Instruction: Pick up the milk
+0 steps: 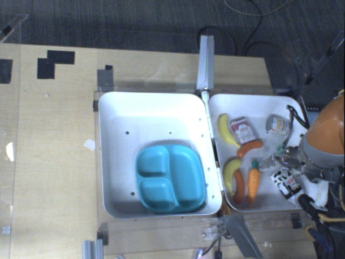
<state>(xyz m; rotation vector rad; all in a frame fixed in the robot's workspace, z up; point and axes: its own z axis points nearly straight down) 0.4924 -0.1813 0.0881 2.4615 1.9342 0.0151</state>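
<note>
In the camera view, the gripper, whose state cannot be told, is poised low in the right bin, so approach is judged underway; the milk near the bananas must be reached next.

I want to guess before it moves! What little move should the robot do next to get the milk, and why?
Probably shift a little toward the view's bottom edge, then lower: the gripper hangs just beside the black-and-white carton, seemingly the milk, in the right bin, not over it.

Even overhead light, soft shadows, slight blur
</note>
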